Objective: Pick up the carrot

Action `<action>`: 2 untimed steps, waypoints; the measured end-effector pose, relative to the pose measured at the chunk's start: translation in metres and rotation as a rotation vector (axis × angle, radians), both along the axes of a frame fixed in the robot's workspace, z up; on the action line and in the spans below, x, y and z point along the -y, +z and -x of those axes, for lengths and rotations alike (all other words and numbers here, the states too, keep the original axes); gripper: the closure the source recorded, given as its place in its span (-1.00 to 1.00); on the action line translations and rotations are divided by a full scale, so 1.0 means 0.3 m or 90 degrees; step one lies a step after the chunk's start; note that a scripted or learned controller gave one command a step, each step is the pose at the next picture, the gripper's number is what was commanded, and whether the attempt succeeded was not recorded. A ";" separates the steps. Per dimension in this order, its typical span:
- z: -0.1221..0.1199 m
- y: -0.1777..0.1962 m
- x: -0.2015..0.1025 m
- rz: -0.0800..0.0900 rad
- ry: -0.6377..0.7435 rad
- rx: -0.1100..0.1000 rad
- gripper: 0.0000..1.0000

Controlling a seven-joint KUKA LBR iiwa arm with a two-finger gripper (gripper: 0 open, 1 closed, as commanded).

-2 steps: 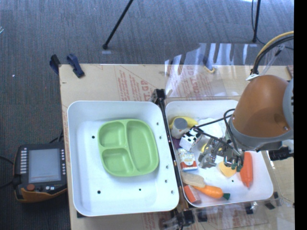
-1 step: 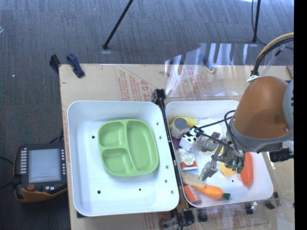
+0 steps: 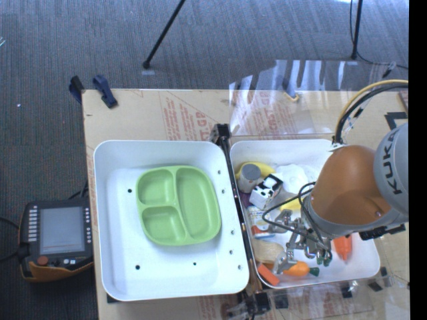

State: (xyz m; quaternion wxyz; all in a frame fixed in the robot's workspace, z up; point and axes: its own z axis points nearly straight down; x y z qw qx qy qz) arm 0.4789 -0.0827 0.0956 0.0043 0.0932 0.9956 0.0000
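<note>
The carrot (image 3: 299,269), small and orange with a green tip at its right end, lies near the front wall of the right bin (image 3: 371,267). My gripper (image 3: 297,255) hangs low over the bin just behind the carrot, its tip right at the carrot's upper edge. Whether it touches the carrot is unclear. The arm's orange band (image 3: 347,185) covers the bin's right half. Another orange piece (image 3: 342,247) lies to the right of the gripper, and a reddish-orange one (image 3: 267,274) sits at the front left corner.
The right bin's back left holds a yellow item (image 3: 259,169), a grey cup (image 3: 250,176), a black-and-white toy (image 3: 267,193) and white cloth (image 3: 293,175). A green divided plate (image 3: 179,204) lies in the left bin (image 3: 107,245). A handheld control screen (image 3: 59,235) sits left of the bench.
</note>
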 end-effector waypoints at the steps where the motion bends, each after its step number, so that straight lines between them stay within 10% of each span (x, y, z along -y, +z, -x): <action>1: -0.016 0.049 -0.001 0.000 0.001 0.009 1.00; 2: -0.004 0.032 -0.003 -0.001 0.002 0.001 -1.00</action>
